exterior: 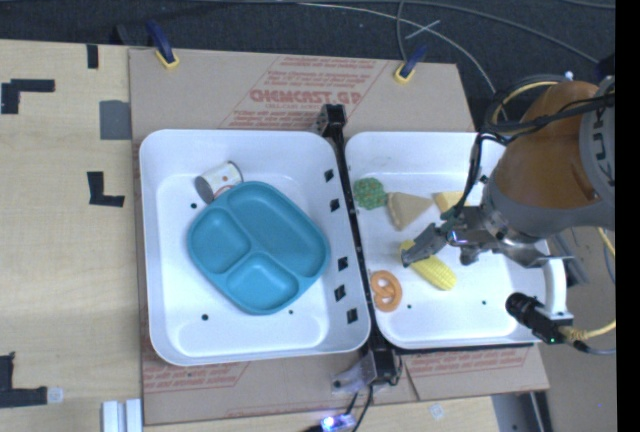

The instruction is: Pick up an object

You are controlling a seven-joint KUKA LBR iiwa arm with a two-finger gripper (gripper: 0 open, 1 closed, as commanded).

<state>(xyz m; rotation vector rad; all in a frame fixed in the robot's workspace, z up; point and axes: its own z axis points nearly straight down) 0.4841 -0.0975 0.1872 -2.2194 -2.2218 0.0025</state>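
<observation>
My gripper [430, 248] hangs low over the middle of the right bin [452, 322], its dark fingers spread open just above a yellow corn cob [436, 272]. Nothing sits between the fingers. A green broccoli piece [369, 192] lies near the bin's left wall, with a tan wedge [408, 209] beside it. A yellow piece [447, 201] peeks out behind the wrist. An orange pretzel [386, 290] rests at the lower left of the same bin.
The left bin [170, 320] holds a blue divided plate [257, 246] and a small grey cup [218, 182] on its side. The arm's orange band [545, 155] and grey body cover the right bin's right side. Cables run across the dark floor behind.
</observation>
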